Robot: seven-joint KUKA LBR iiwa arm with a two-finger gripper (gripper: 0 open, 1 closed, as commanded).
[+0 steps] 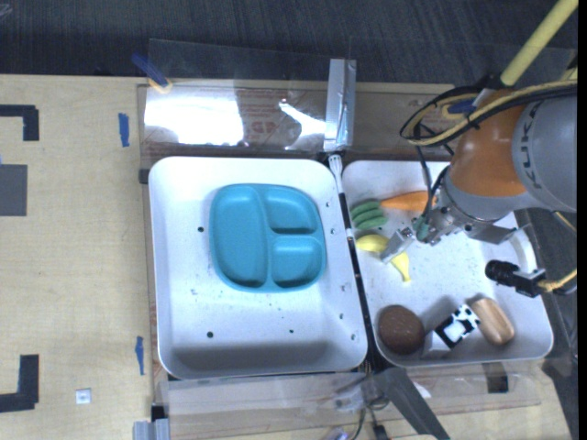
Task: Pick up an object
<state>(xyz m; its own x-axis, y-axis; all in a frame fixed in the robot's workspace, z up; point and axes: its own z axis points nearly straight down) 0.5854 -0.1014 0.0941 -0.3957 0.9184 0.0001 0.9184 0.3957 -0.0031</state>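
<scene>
The small yellow banana-shaped toy lies in the right white bin, near its left wall, beside a green ridged toy and an orange carrot-shaped toy. The gripper hangs just over the yellow toy; I cannot tell how far its fingers are parted. The grey arm with its orange band reaches in from the right, bent down-left. No writing is readable.

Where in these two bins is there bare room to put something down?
Left bin: bare floor rings the blue divided tray, widest along the near edge. Right bin: a bare patch mid-floor, between the banana and the brown ball. Crowded: its far-left corner, where the gripper hangs by the green toy, carrot and lemon.
</scene>
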